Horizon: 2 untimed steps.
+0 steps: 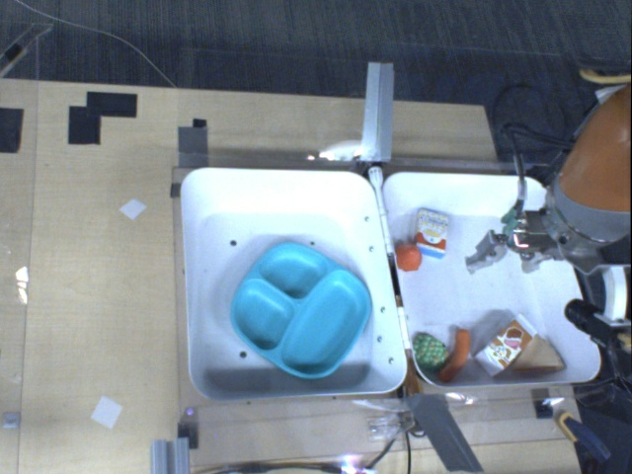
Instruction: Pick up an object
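Arm: the grey arm with its orange band [604,156] reached in from the right, over the right bin's upper right part.
Hand: the hand [486,255] hung above the bare white floor in the middle of the right bin; its two fingers pointed left and stood a little apart, with nothing between them.
Right bin: the shallow white bin [464,184] held all the small things.
Small carton: a little box with an orange and white label [432,233] lay near the bin's upper left, to the left of the hand and apart from it.
Orange ball: a small round orange-red thing [408,259] sat just below the carton, close against the left wall.
Green thing: a round green, bumpy item [429,349] lay in the lower left corner.
Orange stick: a long orange-red piece [457,355], carrot-like, lay slanted, touching the green thing on its right.
Wedge box: a printed tan and white wedge-shaped pack [515,348] lay near the front wall, below the hand.
Left bin: the other white bin [212,215] held a blue divided plate [300,309] with three compartments.
Table: the light wooden table [89,294] carried both bins side by side, their inner walls touching.
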Each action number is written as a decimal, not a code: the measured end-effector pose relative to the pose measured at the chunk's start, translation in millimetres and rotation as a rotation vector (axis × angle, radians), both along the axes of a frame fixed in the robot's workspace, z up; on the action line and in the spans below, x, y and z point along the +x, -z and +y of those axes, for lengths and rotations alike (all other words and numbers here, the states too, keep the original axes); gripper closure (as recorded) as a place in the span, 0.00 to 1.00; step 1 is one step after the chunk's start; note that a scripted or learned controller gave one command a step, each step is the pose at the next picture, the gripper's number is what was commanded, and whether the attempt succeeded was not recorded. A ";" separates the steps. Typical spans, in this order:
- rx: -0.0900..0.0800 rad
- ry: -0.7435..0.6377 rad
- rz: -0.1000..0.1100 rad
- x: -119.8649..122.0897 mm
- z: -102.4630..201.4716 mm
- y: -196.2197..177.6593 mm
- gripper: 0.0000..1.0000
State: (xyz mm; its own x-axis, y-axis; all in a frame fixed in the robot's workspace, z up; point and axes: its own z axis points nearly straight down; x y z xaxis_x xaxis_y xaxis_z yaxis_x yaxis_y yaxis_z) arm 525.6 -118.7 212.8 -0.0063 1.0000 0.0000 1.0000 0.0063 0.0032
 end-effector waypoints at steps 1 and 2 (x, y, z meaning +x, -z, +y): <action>-0.002 -0.151 -0.010 -34.3 4.1 123.3 0.00; -0.006 -0.152 -0.020 -31.1 3.4 110.8 1.00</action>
State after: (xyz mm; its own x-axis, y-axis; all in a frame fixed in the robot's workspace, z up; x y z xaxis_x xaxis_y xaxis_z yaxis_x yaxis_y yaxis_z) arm 494.4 -115.2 102.0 -0.1575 0.9875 -0.0077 0.9872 0.1576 0.0224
